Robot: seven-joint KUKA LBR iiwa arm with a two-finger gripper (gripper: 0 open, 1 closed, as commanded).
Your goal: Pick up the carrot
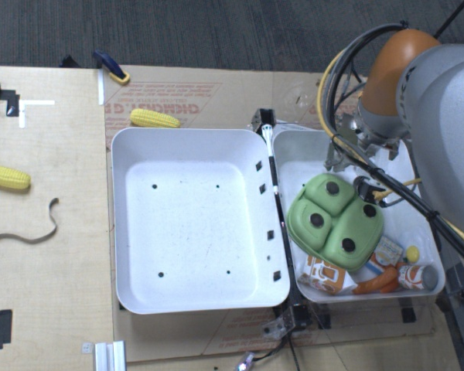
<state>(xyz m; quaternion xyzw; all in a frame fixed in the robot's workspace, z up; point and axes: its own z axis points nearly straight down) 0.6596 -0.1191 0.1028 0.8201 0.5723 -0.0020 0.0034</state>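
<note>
**A:** Dark carpet ran along the top, a pale wooden bench [46,284] below it, and two shallow white plastic bins sat side by side on cardboard: the left bin [193,141] and the right bin [294,141].

**B:** And the carrot?

**A:** The carrot [377,284] lay low in the right bin, a smooth orange taper at about five o'clock from the green lobed toy [336,220], wedged among wrappers.

**B:** Where was the claw?

**A:** The gripper [342,161] hung at twelve o'clock from that toy, under cables. The carrot lay well apart from it, toward five o'clock. Whether the claw was spread or pressed together, I could not tell.

**B:** Counts?

**A:** One carrot, one rounded green toy with four dark dots, two bumpy yellow corn cobs outside: one [155,118] above the left bin, one [6,177] at the bench's nine o'clock edge. One curled grey strip [31,234] too.
</note>
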